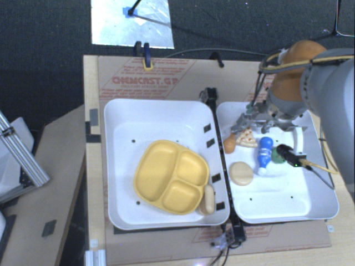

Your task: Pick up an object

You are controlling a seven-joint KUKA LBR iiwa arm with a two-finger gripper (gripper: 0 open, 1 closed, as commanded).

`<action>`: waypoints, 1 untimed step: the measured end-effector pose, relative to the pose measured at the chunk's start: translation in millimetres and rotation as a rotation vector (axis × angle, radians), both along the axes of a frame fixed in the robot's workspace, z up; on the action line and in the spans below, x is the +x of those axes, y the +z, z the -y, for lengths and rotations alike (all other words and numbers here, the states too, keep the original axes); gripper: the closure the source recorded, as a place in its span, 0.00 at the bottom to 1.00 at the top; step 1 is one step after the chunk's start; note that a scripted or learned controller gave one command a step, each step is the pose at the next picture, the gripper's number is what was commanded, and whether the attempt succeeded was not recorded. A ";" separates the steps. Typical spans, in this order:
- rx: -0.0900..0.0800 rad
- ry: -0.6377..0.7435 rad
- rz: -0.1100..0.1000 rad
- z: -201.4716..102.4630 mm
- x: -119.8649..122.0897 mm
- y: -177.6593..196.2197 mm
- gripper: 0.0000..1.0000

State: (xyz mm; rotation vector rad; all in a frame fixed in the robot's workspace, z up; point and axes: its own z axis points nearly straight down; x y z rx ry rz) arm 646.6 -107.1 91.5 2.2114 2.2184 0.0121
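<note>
On the desk [166, 73], the right bin [288, 204] holds a blue bottle [264, 154] below the gripper [250, 122], whose state cannot be told; the bottle looks light, rigid and slippery, best pinched across its body.

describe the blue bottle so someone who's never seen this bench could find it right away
Find the right-hand white bin, where the arm reaches in. Near its middle lies the blue bottle, white cap end toward the camera, beside a round tan disc. It is the only blue thing there.
</note>
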 end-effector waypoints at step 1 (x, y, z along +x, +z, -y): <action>-0.001 0.002 0.002 -0.3 0.0 9.1 1.00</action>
